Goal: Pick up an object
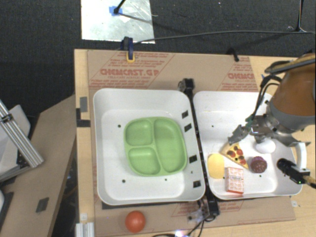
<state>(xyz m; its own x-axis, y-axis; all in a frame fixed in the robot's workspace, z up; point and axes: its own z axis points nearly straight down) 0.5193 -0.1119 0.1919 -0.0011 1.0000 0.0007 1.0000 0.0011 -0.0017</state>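
A failed grasp is the main risk, it is judged: the objects in the right bin (217, 100) are crowded together at about 6 o'clock, so a neighbour could be pushed aside or two things caught at once. The pizza slice (234, 153) lies just beside the yellow piece (216, 166), the red-and-white packet (235, 179) and the dark round piece (258, 164); a small white object (265, 146) lies at 3 o'clock of the slice. The pincer (246, 131) is seen low over the bin, at about 1 o'clock from the slice. How far it is opened cannot be told, and nothing is seen held in it. The left bin (106, 132) carries a green divided plate (154, 146).
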